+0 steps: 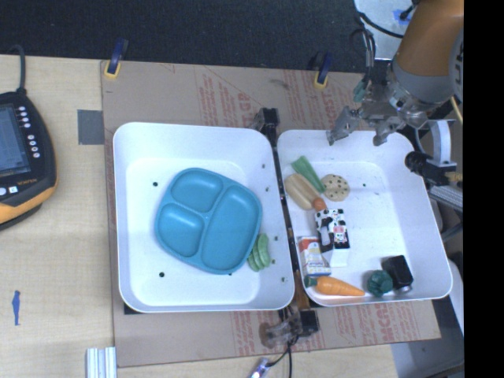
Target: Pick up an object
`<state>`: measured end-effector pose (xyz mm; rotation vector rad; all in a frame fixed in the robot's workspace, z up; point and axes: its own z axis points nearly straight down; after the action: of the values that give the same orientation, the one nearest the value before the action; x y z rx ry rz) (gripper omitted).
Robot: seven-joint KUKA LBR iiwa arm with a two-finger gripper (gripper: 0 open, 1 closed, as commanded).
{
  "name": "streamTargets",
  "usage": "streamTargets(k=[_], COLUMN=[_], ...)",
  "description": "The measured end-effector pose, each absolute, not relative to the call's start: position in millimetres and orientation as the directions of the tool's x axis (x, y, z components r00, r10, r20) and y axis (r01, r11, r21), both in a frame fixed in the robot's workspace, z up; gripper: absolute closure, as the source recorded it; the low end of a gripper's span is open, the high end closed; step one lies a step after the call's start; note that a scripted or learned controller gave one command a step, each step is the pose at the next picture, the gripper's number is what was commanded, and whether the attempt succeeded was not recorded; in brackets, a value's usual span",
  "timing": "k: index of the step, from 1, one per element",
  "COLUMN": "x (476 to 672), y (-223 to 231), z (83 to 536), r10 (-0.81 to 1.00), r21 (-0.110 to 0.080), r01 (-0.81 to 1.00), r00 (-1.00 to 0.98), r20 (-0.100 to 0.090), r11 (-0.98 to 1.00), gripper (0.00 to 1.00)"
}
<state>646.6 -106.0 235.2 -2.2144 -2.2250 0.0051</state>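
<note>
Two white bins sit side by side on the bench. The left bin [134,211] holds one big blue plate [209,220] with three sections, and this plate is the landmark here. One small green toy [260,252] lies touching the plate's right edge. The right bin [429,219], just right of the plate's bin, holds eight small things to pick from. Nearest the plate lie one tan bread roll [300,190] and one green pod [309,174], up and to its right. A little farther right are one brown cookie [335,185] and one black and white cow toy [333,228]. Below these are one small carton [314,258] and one orange carrot [340,287]. Farthest from the plate sit one dark green ball [379,283] and one black block [398,272], touching each other. The one gripper [361,135] hangs far up and right of the plate, over the right bin's top edge, its two fingers spread wide with nothing between them.
</note>
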Motion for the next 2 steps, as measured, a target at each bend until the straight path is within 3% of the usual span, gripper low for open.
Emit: streamTargets(k=[1,2], x=[587.4,573.6], y=[-95.4,-98.0], z=[101.4,93.4], r10=[1.0,1.0], r21=[-0.002,0.0], r01=[1.0,1.0], r00=[-0.004,-0.005], r20=[0.0,-0.002], r11=[0.004,0.005], gripper=[0.0,0.0])
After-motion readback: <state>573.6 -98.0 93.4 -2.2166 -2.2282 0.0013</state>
